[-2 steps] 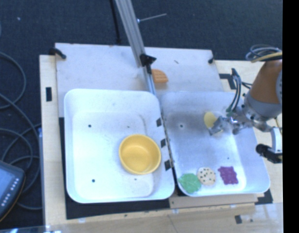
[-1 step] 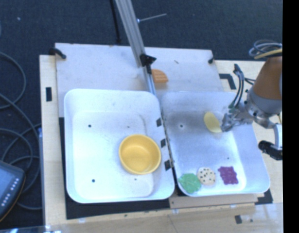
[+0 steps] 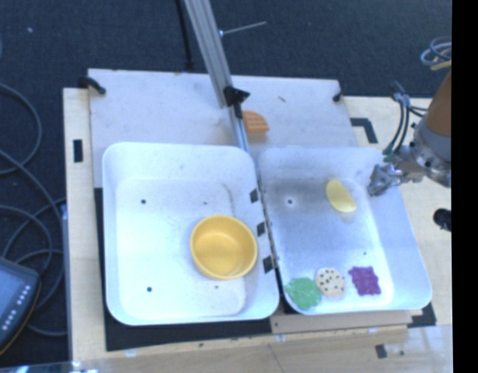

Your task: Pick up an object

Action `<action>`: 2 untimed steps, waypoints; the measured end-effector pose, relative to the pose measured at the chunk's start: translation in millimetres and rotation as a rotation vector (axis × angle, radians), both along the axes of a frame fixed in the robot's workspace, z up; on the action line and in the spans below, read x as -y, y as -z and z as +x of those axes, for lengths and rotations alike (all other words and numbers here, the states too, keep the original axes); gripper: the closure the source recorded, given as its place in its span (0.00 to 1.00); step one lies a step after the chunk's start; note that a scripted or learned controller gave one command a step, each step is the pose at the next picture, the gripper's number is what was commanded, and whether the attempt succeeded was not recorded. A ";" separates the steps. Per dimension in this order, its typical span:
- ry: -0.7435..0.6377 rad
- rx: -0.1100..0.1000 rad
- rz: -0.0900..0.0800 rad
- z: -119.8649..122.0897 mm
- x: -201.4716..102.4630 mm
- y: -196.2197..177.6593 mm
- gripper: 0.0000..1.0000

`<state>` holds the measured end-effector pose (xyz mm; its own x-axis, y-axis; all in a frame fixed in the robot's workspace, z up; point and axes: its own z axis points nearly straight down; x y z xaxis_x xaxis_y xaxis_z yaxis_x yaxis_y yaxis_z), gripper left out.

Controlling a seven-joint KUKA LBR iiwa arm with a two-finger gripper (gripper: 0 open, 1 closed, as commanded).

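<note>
In the right bin point(image 3: 394, 239) a yellow oval object point(image 3: 341, 196) lies near the far side. Along that bin's near edge sit a green piece point(image 3: 304, 292), a pale spotted cookie point(image 3: 329, 282) and a purple piece point(image 3: 365, 280). A yellow bowl point(image 3: 223, 246) stands in the left bin point(image 3: 145, 208). My gripper point(image 3: 381, 179) hangs at the right bin's far right rim, just right of the yellow oval and apart from it. Nothing shows between its tips.
An orange object point(image 3: 254, 123) lies on the bench behind the bins. A slanted metal post point(image 3: 211, 49) rises from between the bins toward the top. Cables and a tablet point(image 3: 9, 301) lie on the floor at left.
</note>
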<state>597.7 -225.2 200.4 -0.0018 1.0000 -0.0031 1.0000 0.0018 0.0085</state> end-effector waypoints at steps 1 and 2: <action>-0.001 -0.005 0.002 0.8 1.1 -13.9 1.00; -0.005 -0.006 0.004 -12.9 -45.9 -28.7 1.00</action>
<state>584.8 -179.3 229.1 -0.0066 1.0000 0.0011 1.0000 0.0066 0.0028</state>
